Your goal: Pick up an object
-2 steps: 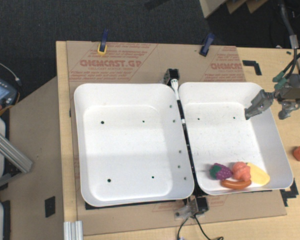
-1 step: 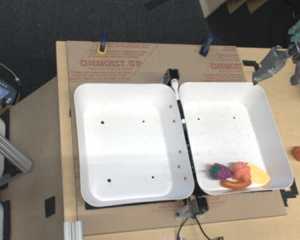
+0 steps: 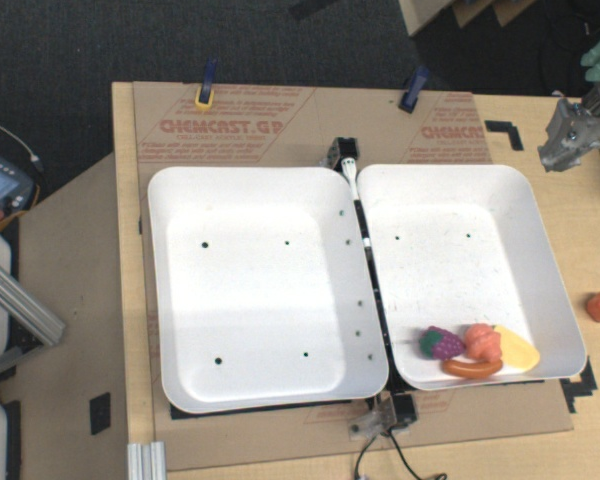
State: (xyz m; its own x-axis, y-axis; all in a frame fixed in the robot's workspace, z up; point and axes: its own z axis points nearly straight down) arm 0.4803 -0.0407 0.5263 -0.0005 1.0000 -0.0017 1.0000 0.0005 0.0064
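The robot's gripper [image 3: 572,138] is a small grey metal part with a dull, slightly shiny finish and angular, blocky edges. Its lower portion splits into short, thin, darker grey pieces. Above it sits a pale green-grey piece [image 3: 598,60] with a rounded outline, lighter than the metal below. The details are small and blurred, so screws or markings cannot be made out.
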